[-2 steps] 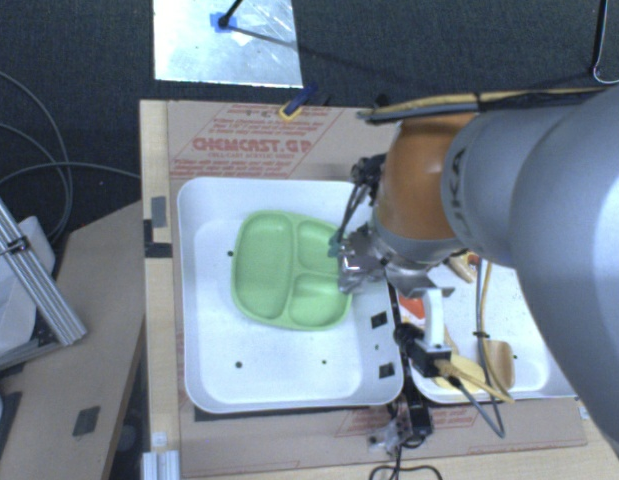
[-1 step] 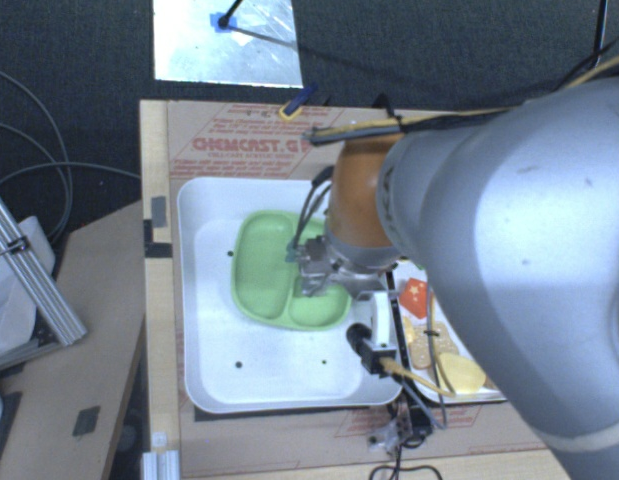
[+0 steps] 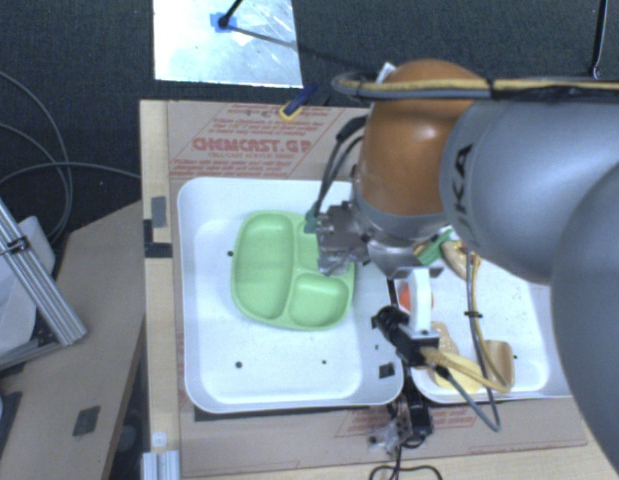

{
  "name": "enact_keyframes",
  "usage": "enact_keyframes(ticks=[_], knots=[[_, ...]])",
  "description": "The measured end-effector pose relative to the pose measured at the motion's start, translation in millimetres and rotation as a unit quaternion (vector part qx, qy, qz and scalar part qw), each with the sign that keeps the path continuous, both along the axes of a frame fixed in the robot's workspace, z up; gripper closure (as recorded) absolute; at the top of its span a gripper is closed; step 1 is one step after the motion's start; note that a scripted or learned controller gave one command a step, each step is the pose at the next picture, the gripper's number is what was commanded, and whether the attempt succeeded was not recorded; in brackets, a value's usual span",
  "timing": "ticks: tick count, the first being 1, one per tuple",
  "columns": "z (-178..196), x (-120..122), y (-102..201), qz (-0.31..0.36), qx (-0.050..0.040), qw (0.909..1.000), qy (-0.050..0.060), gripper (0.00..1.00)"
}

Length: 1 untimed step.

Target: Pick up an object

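Camera view: arm (image 3: 509,168) reaches in from the right and hangs low over the seam between the two bins. Gripper (image 3: 334,243) sits at the right edge of the green divided plate (image 3: 284,268), over or touching its rim; cannot tell which. Jaws are hidden under the wrist housing, so their state cannot be told.

Plate lies in the left bin (image 3: 214,368), toward its back right corner, flat, compartments up. Right bin (image 3: 529,378) carries a wooden spoon (image 3: 469,368) near its front edge and a small white-and-orange item (image 3: 414,298) by its left wall; the arm covers most of the rest.

Risks, as judged:
- Plate is broad, thin and smooth. A pinch on the rim alone would likely let it pivot or slip out on lift.
- If the jaws come down astride nothing, they close on air beside the rim.
- Dangling cables (image 3: 474,298) near the spoon could snag it.

Surface and room: both bins rest on a printed cardboard sheet (image 3: 249,138) on the worktop. Dark carpeted floor behind, with a shiny silver sheet (image 3: 229,28) at the back. Aluminium framing (image 3: 29,278) stands off the left edge.
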<state>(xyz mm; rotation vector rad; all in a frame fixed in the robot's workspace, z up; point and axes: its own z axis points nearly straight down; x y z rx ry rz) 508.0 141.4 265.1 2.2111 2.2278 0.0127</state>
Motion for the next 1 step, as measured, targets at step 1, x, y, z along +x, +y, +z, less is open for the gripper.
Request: enact_keyframes(ticks=[1], knots=[[23.7, 59.3, -49.5, -0.005, -0.0022, 1.0, 0.0, 1.0]])
